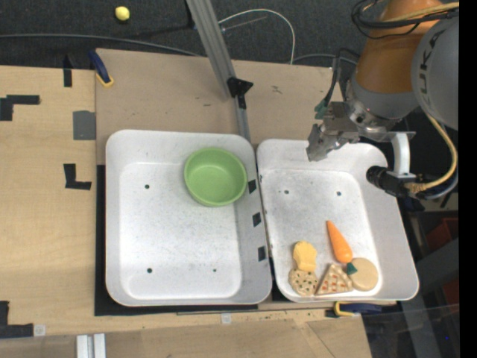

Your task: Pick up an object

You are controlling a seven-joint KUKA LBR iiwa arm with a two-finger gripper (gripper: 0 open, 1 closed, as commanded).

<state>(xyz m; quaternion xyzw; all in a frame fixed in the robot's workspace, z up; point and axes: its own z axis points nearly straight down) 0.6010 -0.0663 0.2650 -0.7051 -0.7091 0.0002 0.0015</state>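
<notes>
The bench [164, 88] is seen spread wide and tan beneath everything, and on it the two white bins are set side by side, edges touching. The left bin [141, 237] is occupied by a green bowl [215, 176], placed upright near its far right corner. The right bin [298, 215] is loaded at its near end only. Over that bin's far rim the grey arm [440, 43] is reached in from the right, its orange band [395, 36] seen above the wrist, and the gripper [319, 149] is hung over the far left corner of the right bin, well apart from the food items. Whether the claw is wide or narrow cannot be told from this angle; nothing is seen held in it. Down at the near end, a carrot [339, 242] is laid at a slant, its green tip pointed at a round cookie [364, 274]. A pizza slice [333, 281] is tucked between that cookie and a dotted cracker [302, 282], and a small yellow piece [304, 256] is rested just above the cracker.
</notes>
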